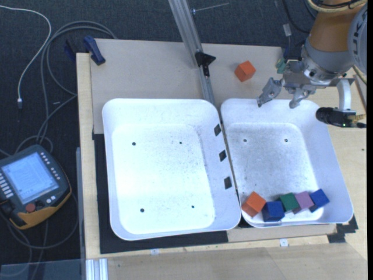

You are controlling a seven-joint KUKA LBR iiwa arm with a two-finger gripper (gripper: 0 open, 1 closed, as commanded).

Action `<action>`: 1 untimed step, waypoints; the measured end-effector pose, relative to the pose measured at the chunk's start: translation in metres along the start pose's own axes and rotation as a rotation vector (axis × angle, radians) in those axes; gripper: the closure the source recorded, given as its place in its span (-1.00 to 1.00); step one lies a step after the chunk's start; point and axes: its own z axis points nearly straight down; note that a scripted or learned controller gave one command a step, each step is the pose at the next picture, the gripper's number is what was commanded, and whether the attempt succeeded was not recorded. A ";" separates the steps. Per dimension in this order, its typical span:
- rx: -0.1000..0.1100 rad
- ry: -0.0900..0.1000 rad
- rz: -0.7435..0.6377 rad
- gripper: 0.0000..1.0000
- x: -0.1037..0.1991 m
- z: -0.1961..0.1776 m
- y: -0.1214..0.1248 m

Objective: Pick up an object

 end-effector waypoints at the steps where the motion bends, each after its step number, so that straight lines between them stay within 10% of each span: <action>1: -0.003 0.000 -0.002 1.00 0.001 -0.012 0.001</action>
